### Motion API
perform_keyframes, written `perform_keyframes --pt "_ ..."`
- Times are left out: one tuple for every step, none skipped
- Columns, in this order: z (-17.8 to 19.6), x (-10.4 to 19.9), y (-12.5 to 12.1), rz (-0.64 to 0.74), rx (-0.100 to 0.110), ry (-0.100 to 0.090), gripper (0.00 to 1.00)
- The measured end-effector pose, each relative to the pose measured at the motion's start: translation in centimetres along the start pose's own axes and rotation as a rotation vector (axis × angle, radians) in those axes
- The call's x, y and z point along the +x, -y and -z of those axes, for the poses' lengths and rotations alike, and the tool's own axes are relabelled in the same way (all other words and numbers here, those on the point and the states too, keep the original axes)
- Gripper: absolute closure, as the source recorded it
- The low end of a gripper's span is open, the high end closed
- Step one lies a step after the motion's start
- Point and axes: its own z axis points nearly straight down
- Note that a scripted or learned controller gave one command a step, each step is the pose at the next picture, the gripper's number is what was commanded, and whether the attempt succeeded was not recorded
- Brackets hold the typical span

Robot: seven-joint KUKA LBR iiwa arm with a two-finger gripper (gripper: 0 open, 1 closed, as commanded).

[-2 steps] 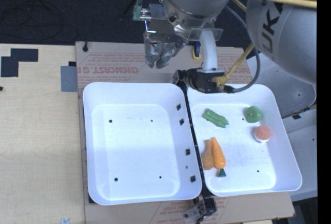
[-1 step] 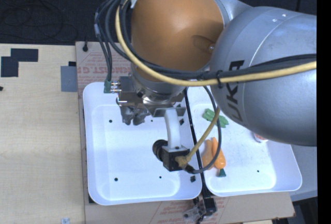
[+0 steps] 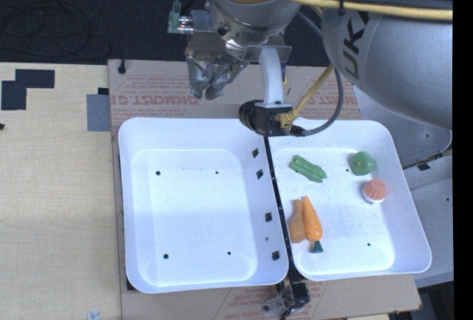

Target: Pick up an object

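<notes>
Nearest the camera: toy carrot [image 3: 311, 218], long axis running near-to-far, touching a pale orange piece [image 3: 296, 222] in the right bin [image 3: 403, 256]. Farther back, green pea pod [image 3: 307, 168], green round piece [image 3: 361, 162], pink round piece [image 3: 375, 190]. Gripper [image 3: 211, 83] raised beyond the far edge of the left bin [image 3: 137, 267], carrying nothing; clenched or released, impossible to tell. Carrot lying rightward and nearer the camera from gripper.
</notes>
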Motion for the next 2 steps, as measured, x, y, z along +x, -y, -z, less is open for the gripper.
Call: perform_keyframes --pt "-10.7 1.6 4.6 0.006 0.024 0.006 1.0" --pt "-11.7 -7.8 1.0 -0.006 0.013 0.006 1.0"
